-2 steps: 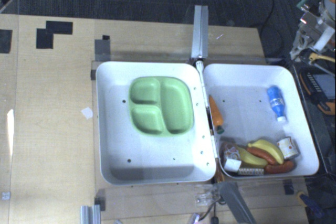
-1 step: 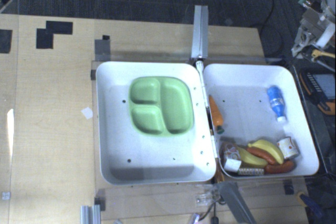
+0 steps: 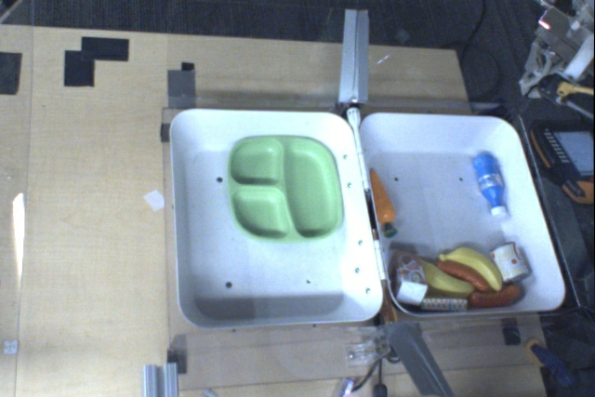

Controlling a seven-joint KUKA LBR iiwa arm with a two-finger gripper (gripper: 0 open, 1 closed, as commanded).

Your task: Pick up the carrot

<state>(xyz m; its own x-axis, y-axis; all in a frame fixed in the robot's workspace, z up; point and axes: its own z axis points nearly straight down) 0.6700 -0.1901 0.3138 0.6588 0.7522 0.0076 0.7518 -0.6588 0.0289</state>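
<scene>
1. The claw (image 3: 556, 51) is hanging at the upper right of the camera view, out past the far corner of the right bin (image 3: 437, 130) and well apart from everything in it. It is too small and cluttered there to tell whether it is apart or together, and nothing is showing in its grip.
2. The carrot (image 3: 380, 198) is lying in the right bin, pressed lengthwise against that bin's left wall, just beside the seam where the two bins are meeting. Its orange body is pointing toward the far side, and what looks like a greenish end is pointing toward the near side.
3. That spot is probably making the grasp awkward: the wall is leaving little room on one side, so the claw is likely needing to close along the wall's line, not across it.
4. The other things are crowding the near corner of the same bin: a bunch of bananas (image 3: 468, 267), a red sausage-like piece (image 3: 493, 297) under them, a small carton (image 3: 511, 261) and a packet (image 3: 410, 278). The packet is sitting near the carrot's lower end.
5. A blue bottle (image 3: 487, 180) is lying alone toward the right wall, well apart from the carrot.
6. The left bin (image 3: 200, 228) is holding a green divided plate (image 3: 284, 187), which is playing no part here.
7. Judging by this, the pick is not yet begun; the approach is still to come.
</scene>
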